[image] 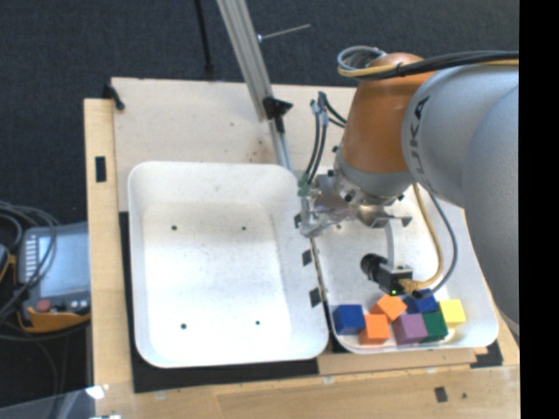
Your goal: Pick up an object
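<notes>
Small coloured cubes (409, 328) crowd the six o'clock wall of the right white bin (460, 253), with the hand (360, 209) at their eleven o'clock, its grip impossible to tell; such tight packing could make a grasp jam or slip.

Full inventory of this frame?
bins: 2, white, side by side
blue blocks: 2, blue, right bin's near end
orange blocks: 2, orange, same cluster
purple block: 1, purple, same cluster
green block: 1, green, same cluster
yellow block: 1, yellow, same cluster
bench: 1, tan, under bins
rail: 1, silver, over bench's far side
console: 1, grey, left of bench
arm: 1, grey, orange band, over right bin
pincer: 1, metallic, by bins' shared edge
</notes>
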`<state>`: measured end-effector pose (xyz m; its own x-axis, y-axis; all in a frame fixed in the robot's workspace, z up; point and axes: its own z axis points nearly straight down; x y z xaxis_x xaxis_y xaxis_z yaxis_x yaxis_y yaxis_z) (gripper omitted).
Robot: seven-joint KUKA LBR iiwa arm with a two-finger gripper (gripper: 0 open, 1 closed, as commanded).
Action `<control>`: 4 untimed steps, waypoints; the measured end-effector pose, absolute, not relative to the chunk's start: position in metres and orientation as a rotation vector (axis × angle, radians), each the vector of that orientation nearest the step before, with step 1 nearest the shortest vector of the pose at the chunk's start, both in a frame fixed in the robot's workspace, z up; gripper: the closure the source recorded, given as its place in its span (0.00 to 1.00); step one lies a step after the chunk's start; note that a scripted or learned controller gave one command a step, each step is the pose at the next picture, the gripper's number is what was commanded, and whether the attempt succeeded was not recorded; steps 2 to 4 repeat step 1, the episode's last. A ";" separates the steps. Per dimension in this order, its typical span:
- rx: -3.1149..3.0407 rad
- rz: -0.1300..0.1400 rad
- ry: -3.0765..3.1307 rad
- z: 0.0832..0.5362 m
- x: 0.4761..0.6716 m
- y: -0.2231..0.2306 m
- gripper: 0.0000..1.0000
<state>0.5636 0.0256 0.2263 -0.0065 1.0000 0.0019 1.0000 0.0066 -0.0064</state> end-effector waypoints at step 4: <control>-2.211 -0.003 -2.230 0.234 0.561 0.083 1.00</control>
